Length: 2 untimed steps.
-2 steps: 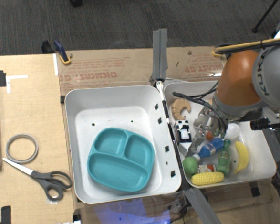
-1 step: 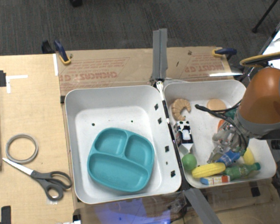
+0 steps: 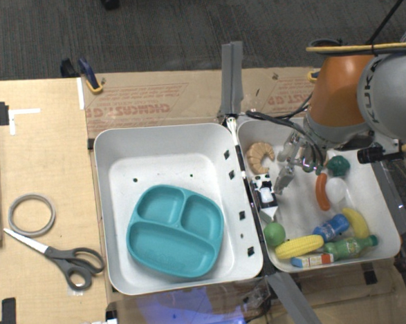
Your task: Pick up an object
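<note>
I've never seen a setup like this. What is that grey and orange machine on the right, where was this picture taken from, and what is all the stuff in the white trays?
That is a robot arm, photographed by a camera fixed above the bench and looking down at a slant. Its job is to pick up an object. Its claw hangs over the right tray, among toy food: a croissant, a corn cob, a green apple, a banana and a carrot. I cannot see anything held in the claw. The left tray holds a teal divided plate. Scissors and a tape roll lie outside on the bench.
</note>
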Available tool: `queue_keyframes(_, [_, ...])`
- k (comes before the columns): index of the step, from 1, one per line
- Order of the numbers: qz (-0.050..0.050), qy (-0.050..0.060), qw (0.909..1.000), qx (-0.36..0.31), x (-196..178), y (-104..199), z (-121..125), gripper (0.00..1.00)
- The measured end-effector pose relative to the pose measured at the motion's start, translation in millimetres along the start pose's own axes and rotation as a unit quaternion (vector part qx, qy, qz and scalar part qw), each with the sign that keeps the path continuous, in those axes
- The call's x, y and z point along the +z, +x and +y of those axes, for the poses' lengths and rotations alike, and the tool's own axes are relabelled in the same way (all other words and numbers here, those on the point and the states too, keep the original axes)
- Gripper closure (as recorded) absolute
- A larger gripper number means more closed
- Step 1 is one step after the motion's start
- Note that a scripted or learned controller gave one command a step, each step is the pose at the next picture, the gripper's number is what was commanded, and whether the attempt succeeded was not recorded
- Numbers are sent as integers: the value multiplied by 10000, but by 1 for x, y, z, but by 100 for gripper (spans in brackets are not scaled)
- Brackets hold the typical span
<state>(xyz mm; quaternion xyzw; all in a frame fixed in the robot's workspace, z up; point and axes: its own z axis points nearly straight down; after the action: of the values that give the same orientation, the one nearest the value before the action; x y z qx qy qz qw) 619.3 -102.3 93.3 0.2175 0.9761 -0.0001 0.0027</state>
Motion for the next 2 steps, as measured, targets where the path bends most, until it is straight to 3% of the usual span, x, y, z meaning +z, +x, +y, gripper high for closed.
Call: queue_keyframes(2, [20, 7, 9967, 813, 1, 69, -113, 0])
